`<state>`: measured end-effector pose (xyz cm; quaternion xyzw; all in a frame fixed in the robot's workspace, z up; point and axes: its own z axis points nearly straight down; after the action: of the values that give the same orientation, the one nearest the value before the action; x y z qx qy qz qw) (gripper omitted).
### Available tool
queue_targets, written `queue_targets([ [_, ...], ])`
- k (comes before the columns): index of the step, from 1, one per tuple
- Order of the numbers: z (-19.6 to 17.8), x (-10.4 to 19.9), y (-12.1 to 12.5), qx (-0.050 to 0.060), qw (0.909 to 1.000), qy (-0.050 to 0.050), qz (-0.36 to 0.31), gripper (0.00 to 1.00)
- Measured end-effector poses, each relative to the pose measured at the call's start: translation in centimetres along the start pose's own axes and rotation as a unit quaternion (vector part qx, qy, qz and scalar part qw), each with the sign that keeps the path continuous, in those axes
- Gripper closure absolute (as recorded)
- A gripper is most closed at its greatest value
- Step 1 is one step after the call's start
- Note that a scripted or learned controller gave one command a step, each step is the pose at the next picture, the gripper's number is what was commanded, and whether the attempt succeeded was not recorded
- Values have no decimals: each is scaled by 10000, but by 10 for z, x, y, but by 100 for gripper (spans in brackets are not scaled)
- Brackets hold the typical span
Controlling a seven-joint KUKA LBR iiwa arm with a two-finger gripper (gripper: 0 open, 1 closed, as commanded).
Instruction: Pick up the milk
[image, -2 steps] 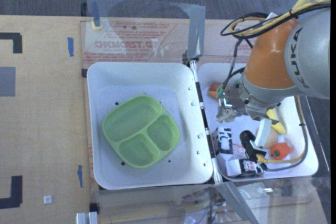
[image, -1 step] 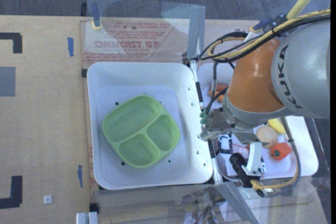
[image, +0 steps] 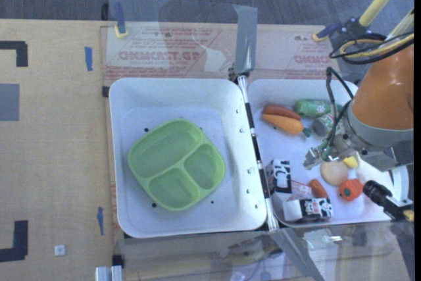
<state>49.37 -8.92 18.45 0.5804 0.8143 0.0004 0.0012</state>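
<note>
The arm reaches in from the right, over the right bin [image: 289, 92]. The gripper [image: 323, 153] hangs low with its fingers a little apart, holding nothing. The milk [image: 281, 176], a cow-patterned carton, stands near the bin's left wall, apart from the fingers, to their lower left. Its long axis is about upright.

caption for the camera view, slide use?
Arm's gripper over right bin of toy food; milk cartons untouched, green plate in left bin.
</note>
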Motion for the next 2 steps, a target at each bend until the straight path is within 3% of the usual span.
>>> queue_targets([
  [1,0,66,7,26,9946,16,1037,100],
  [2,0,129,29,17,9987,10,515,100],
])
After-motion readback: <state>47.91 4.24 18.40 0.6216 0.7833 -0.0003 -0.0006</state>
